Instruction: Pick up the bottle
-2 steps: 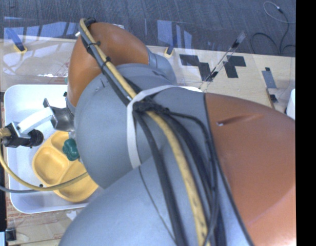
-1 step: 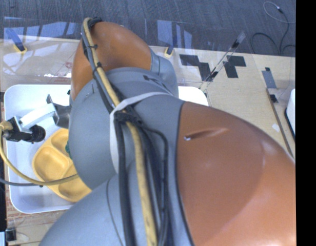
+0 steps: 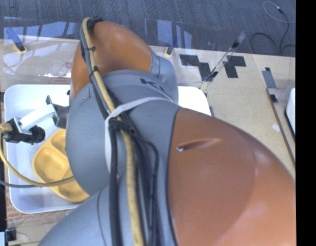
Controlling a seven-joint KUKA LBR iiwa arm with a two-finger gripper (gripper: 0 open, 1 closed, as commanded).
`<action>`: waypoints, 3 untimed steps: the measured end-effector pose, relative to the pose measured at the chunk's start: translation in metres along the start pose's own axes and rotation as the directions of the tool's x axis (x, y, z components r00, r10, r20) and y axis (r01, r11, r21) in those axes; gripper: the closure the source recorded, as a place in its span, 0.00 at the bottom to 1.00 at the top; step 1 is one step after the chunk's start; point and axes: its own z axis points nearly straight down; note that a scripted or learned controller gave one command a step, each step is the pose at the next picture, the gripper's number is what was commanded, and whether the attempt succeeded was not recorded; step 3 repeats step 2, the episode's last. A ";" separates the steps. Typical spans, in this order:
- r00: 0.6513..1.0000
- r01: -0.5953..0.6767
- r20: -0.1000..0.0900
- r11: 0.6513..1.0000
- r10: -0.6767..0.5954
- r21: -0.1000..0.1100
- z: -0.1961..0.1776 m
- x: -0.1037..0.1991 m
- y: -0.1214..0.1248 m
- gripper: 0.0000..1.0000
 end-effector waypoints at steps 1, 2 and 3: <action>1.000 0.006 0.000 1.000 -0.006 -0.005 -0.008 0.001 -0.001 1.00; 1.000 -0.011 0.000 1.000 0.011 0.000 -0.003 0.001 -0.003 1.00; 1.000 -0.011 0.000 1.000 0.011 0.000 -0.003 0.001 -0.003 1.00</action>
